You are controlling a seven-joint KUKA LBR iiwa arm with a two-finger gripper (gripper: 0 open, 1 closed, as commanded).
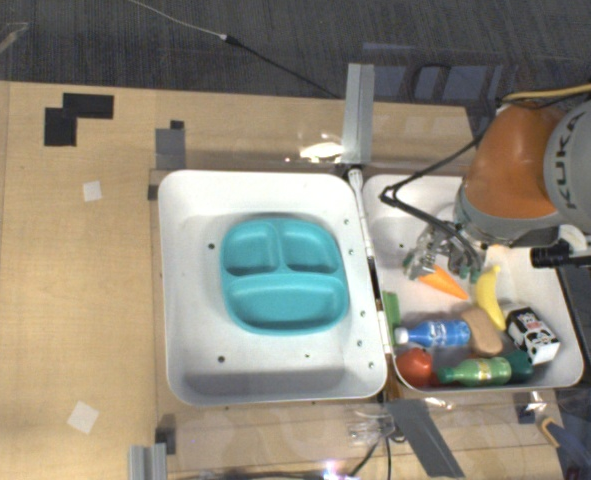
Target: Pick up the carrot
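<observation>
Where the right bin [575, 363] fills the lower right of the frame: gripper [437, 258] low over its middle, tips just above the carrot [445, 282]; open or closed, cannot tell. Right of the carrot, a banana [488, 290]. Below, a blue bottle [437, 333], a tomato [415, 367], a green bottle [482, 371]. At frame center, a teal divided plate [280, 273] in the left bin [190, 368].

Grey arm [535, 168] reaches in, gripper [441, 258] lowered.

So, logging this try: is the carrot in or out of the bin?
In: the carrot lies in the right bin, just below the gripper.
</observation>
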